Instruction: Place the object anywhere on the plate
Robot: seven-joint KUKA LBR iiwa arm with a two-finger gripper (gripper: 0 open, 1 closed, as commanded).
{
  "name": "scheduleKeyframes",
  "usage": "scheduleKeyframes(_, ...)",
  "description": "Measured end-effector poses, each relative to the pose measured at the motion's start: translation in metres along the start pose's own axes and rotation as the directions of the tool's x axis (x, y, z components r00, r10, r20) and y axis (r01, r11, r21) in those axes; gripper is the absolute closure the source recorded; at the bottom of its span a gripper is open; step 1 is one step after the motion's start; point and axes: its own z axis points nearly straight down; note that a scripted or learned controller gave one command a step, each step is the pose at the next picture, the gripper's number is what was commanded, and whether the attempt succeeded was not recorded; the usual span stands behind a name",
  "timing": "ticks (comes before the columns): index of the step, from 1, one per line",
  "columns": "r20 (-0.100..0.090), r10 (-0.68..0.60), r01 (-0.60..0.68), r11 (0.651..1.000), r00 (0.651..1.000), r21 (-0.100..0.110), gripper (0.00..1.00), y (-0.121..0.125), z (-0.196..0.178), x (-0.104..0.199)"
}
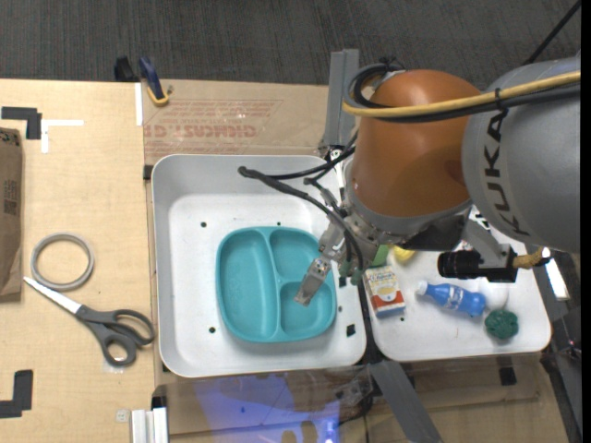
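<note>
Much of the right bin [531, 326] and a yellow object [404, 255] under the arm [434, 146], brown bag [9, 210] cropped left.

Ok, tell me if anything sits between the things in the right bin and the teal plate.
Only the two bin rims where they meet, and the arm's own wrist above them. The small carton, blue bottle and dark green ball lie in the right bin; the teal plate sits in the left bin, with the gripper over its right side.

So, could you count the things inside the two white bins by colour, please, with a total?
Teal: 1, the divided plate
Blue: 1, the bottle
Dark green: 1, the small round object
White and red: 1, the small carton
Yellow: 1, an object partly hidden under the arm
Total: 5
</note>
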Motion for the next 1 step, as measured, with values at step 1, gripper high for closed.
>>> scheduleKeyframes(1, 0.001, -0.079, 0.079, 0.997, 0.997, 0.000, 0.00, -0.0576, -0.2189, -0.0360)
